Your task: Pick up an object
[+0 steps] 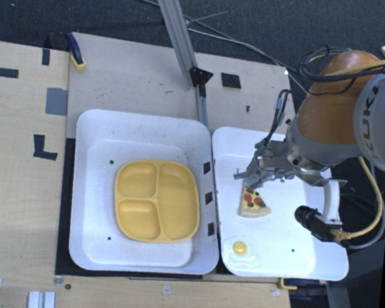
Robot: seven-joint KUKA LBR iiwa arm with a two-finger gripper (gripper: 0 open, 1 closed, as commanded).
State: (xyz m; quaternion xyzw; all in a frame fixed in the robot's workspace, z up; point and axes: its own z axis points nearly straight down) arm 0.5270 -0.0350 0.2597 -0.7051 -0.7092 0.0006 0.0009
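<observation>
A: Where do we put the claw?
B: Over the right bin, its tips just above the top of the pizza slice. We can't tell how far it's open, or whether it has hold of anything.
A: And the slice?
B: Lying flat on the right bin's floor, near its left wall. A fried egg sits near it, toward the front edge.
A: Left bin?
B: We see a yellow divided plate in its middle, well apart from the slice.
</observation>
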